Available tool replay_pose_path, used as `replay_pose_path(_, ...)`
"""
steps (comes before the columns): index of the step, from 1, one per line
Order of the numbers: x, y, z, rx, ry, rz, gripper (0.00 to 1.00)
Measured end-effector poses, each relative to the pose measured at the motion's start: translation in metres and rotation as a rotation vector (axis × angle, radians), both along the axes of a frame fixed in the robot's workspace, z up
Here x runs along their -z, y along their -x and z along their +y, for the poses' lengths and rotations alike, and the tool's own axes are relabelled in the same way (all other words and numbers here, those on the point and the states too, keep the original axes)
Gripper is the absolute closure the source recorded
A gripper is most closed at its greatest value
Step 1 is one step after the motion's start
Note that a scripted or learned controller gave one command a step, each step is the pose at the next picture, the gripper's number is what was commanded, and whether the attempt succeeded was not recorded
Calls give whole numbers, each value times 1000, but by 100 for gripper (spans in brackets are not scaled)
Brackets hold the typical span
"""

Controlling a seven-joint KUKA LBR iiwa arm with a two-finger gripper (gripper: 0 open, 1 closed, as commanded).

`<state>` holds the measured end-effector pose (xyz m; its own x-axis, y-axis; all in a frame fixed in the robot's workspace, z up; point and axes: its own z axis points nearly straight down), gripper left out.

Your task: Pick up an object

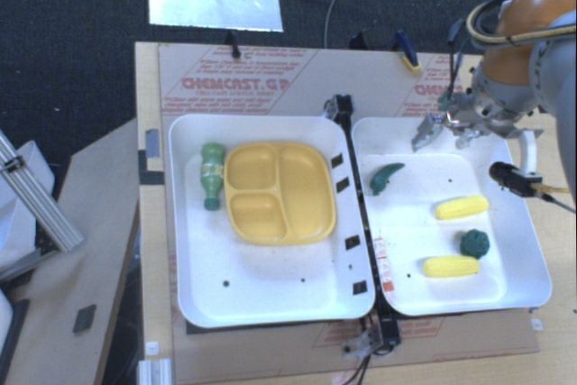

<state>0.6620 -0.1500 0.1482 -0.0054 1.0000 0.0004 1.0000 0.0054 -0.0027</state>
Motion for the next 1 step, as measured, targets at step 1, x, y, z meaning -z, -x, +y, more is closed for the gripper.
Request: replay_pose_path(1,45,7,0,3,1,-1,0)
